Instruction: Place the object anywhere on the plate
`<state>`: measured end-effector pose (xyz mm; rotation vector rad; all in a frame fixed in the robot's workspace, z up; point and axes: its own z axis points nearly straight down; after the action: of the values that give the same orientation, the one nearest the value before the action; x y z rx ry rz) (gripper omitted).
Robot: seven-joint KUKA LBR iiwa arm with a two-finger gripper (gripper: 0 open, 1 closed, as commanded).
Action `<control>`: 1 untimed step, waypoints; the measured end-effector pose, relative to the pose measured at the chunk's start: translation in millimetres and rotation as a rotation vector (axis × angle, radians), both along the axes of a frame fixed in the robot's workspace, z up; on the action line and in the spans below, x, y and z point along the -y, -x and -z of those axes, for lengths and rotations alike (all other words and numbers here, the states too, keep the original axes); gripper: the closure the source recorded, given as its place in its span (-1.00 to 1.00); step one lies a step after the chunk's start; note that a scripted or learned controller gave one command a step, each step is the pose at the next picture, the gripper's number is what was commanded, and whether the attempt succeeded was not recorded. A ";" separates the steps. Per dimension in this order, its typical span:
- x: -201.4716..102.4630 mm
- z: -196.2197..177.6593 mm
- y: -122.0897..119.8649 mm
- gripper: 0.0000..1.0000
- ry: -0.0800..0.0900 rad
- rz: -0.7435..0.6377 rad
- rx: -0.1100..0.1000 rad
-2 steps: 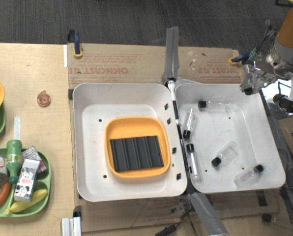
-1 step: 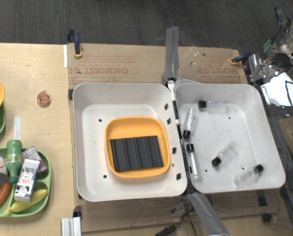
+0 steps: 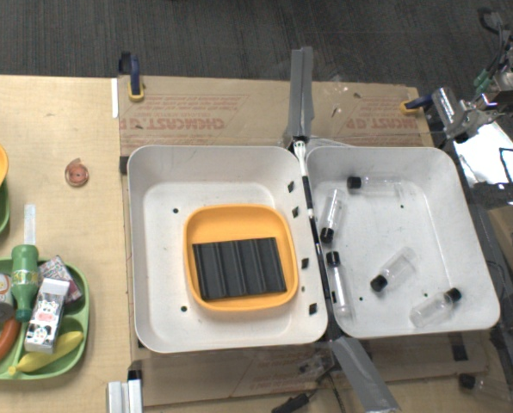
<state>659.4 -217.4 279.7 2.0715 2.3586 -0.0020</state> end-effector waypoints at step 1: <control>4.1 -161.5 3.6 1.00 -0.001 -0.148 -0.002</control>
<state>655.8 -221.5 441.2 1.8931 2.5062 -0.0028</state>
